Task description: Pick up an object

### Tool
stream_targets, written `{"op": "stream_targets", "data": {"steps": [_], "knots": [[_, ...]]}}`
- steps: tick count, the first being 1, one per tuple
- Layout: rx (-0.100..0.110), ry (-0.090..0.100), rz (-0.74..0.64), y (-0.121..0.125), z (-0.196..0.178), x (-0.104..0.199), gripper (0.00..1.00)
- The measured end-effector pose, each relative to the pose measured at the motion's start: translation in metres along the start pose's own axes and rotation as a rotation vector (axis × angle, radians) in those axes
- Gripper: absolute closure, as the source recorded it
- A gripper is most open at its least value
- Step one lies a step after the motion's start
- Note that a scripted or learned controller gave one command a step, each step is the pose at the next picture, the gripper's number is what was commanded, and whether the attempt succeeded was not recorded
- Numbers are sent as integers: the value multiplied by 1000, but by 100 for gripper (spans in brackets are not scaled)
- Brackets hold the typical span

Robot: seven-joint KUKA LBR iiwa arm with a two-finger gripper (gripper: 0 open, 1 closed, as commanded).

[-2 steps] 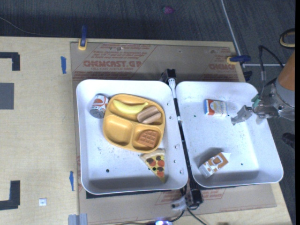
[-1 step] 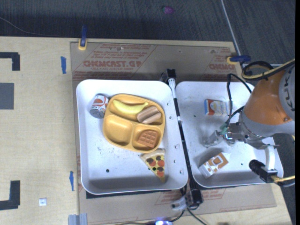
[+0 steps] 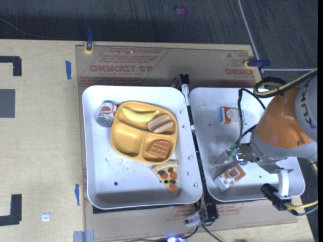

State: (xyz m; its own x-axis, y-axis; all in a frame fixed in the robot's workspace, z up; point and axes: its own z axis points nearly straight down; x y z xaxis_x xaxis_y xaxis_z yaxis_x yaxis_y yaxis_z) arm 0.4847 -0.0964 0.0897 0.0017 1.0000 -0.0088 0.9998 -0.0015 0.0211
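Right now the claw (image 3: pixel 233 158) hangs low in the right bin (image 3: pixel 212 110), at the end of the grey and orange arm (image 3: pixel 282 125). Whether it is open or closed cannot be told from this slanted view; the wrist hides much of it. Just below and beside it lies a small brown and white carton (image 3: pixel 230 176), tilted on the bin floor, apparently the nearest thing to grab. Farther up the same bin, well apart from the claw, sits a little white box (image 3: pixel 229 115).

Off to the claw's left, in the other bin (image 3: pixel 96 150), are a yellow food tray (image 3: pixel 144 132), a can (image 3: pixel 105 114) touching the tray's edge, and a pizza slice (image 3: pixel 168 177).

The likely risk: the carton lies askew, so a descent slightly off-centre could nudge it aside or pinch only a corner, letting it slip free on lifting.
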Motion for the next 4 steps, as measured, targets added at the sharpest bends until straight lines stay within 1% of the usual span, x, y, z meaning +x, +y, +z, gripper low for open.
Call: {"op": "stream_targets", "data": {"steps": [1, 2, 3, 4], "knots": [[-8, -9, 3, 2, -11, -4, 100], [20, 10, -3, 66, -94, 57, 100], [23, 9, -1, 11, -102, -38, 100], [19, 8, -3, 62, -103, -8, 100]]}}
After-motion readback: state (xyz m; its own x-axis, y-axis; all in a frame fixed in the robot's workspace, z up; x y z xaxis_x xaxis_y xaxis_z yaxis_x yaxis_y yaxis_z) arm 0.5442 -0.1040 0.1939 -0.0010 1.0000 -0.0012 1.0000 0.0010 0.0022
